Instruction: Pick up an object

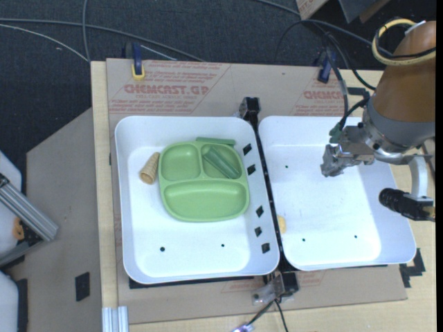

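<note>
I see the gripper [335,166] hanging over the right bin [360,251], toward its far edge and near the middle of its width, but from this angle I cannot tell how it is set or whether it has hold of anything. In the left bin [187,258] a green divided plate [204,183] lies near the centre, with a green stick-shaped piece [221,161] in its far right compartment. An ice-cream cone [149,168] rests just off the plate's left edge, and a small yellowish bit [281,223] sits against the right bin's left wall.
</note>
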Robot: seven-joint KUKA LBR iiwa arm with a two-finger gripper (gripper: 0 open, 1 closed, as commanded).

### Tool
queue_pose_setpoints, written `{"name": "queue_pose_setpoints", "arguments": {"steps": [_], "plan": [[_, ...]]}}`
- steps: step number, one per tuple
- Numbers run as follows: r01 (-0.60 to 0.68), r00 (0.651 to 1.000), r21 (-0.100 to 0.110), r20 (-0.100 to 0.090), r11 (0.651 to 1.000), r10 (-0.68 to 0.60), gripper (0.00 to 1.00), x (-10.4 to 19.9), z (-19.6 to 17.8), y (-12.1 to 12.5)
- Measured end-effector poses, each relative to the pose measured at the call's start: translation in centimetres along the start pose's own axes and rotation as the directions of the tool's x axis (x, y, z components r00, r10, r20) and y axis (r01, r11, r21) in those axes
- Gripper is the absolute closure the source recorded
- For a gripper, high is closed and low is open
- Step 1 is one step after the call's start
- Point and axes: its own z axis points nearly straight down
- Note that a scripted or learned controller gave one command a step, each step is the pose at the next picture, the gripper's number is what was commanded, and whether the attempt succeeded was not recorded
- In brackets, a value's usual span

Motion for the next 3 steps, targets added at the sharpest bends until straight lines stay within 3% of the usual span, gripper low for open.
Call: {"name": "queue_pose_setpoints", "arguments": {"steps": [2,3], "plan": [[0.0,1.0,0.0,0.0,1.0,0.0,1.0,9.1,2.1,2.7],[0.0,1.0,0.0,0.001,1.0,0.0,1.0,14.0,2.7,2.8]]}}
